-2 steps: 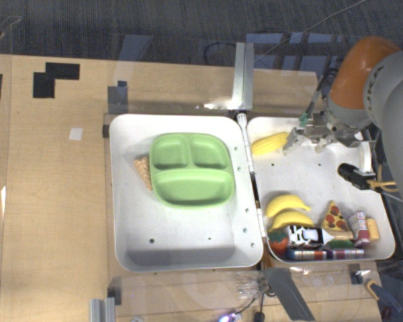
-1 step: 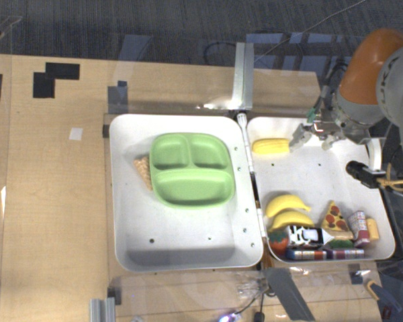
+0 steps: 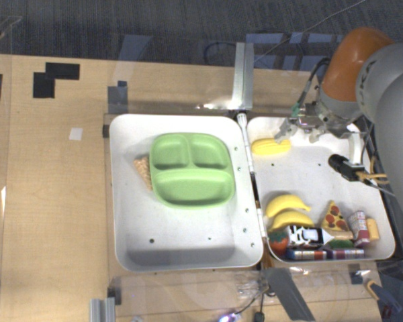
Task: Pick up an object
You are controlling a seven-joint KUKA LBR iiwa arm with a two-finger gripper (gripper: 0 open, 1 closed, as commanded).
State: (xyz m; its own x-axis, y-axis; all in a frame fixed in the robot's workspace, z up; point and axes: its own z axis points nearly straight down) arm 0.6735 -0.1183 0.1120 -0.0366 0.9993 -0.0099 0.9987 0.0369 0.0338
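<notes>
The fingers (image 3: 297,127) hang spread and empty at the right bin's (image 3: 322,173) far edge, the yellow lemon-like toy (image 3: 270,147) just below their left tip. Best to centre over it, then descend before closing.

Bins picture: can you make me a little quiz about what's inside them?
1. True or false: the green plate lies in the left bin.
2. Which bin holds the bananas? A) left B) right
3. Fill in: the yellow lemon lies near the right bin's ____ corner, beside the gripper. (far-left / near-right)

Key: 1 true; 2 B; 3 far-left.
</notes>
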